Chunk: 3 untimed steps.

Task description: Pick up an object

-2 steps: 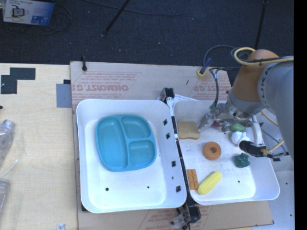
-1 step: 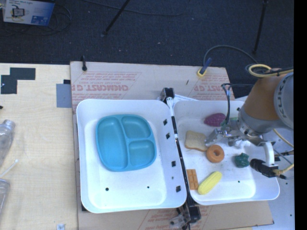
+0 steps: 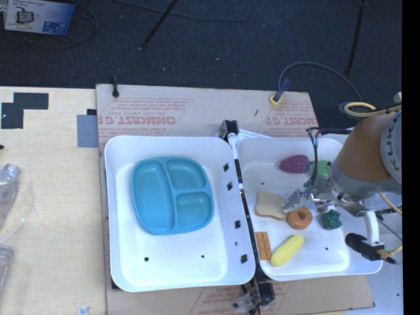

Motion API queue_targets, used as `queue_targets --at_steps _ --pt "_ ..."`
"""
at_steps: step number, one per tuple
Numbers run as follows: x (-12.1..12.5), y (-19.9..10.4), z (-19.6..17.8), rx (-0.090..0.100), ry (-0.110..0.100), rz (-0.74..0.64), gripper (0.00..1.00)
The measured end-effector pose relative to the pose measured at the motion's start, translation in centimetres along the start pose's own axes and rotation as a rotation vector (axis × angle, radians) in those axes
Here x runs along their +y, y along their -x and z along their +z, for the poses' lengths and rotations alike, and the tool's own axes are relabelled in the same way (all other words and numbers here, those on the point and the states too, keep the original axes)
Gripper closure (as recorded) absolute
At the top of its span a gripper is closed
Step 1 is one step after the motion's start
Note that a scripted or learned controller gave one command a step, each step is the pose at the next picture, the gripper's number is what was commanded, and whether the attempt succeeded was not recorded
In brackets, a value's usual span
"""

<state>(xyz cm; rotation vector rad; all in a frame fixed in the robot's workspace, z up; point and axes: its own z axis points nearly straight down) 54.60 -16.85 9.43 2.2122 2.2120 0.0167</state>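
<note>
Your gripper (image 3: 303,199), whose opening I cannot tell, hangs just above the donut (image 3: 300,218): light, rigid, slippery; pinch across its ring.

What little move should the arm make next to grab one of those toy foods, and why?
Probably a short drop straight down. The tool sits low in the right bin, just above the donut and beside the bread slice, with nothing visibly between its fingers, so the donut looks like the closest pick.

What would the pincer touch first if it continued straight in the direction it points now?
Probably the slice of bread. The pincer reaches in from the right and points left, with the bread just past its tip and the doughnut slightly below that line. Height above the bin is unclear, so it might pass over the bread.
</note>
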Motion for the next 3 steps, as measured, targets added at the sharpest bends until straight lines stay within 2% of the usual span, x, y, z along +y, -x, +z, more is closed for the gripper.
queue_targets --at_steps 1,2,3 --pt "-1.6 0.4 0.0 0.0 0.002 0.001 0.0" --pt "-2.0 0.6 -0.6 0.001 -0.012 0.007 1.0" --pt "4.9 -3.1 -9.3 0.002 -0.018 -0.001 1.0"
